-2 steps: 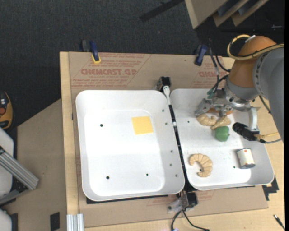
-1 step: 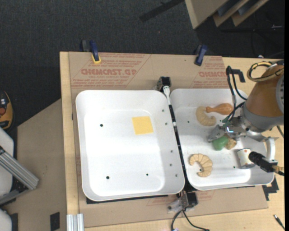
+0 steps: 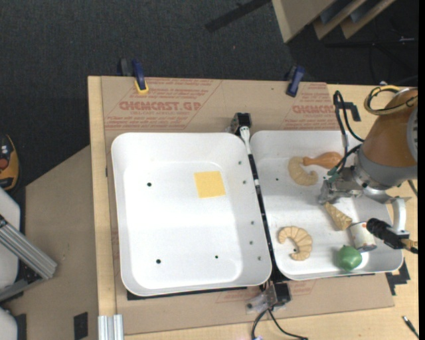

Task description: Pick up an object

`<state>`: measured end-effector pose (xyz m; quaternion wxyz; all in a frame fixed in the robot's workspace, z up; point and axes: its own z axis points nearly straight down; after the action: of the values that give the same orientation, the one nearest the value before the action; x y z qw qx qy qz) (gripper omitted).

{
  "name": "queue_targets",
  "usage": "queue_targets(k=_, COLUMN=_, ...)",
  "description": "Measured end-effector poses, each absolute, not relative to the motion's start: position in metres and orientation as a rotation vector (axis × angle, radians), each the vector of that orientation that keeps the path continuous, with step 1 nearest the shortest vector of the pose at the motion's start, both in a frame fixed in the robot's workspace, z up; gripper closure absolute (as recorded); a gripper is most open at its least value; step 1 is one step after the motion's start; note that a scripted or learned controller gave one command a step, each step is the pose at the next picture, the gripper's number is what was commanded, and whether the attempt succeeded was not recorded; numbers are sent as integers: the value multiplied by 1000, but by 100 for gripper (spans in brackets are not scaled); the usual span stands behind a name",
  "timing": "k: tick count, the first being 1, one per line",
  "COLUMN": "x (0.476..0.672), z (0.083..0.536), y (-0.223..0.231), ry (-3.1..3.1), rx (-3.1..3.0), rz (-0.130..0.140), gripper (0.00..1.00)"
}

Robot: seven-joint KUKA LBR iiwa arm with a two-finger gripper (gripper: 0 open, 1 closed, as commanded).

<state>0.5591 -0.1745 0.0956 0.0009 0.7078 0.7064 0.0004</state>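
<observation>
Right now the gripper hangs low in the right bin, whether spread or pinched I cannot tell, so it should centre over the tan wedge before closing.

Dark speckled carpet floor all round; brown cardboard-covered counter with red CHEMCAST print, pinned by two blue clamps along the far edge; aluminium rail at lower left; wooden boards up top.
</observation>
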Motion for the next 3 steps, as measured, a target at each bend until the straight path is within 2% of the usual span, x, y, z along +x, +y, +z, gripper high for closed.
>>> queue_targets(k=1, x=512, z=84, y=-199, ry=2219, rx=2228, rz=-3, gripper=100)
queue_targets(k=2, x=563, z=150, y=-147, ry=2224, rx=2209, rz=9, gripper=100)
queue_targets(k=3, x=496, z=105, y=-179, ry=2220, rx=2233, rz=-8, gripper=100)
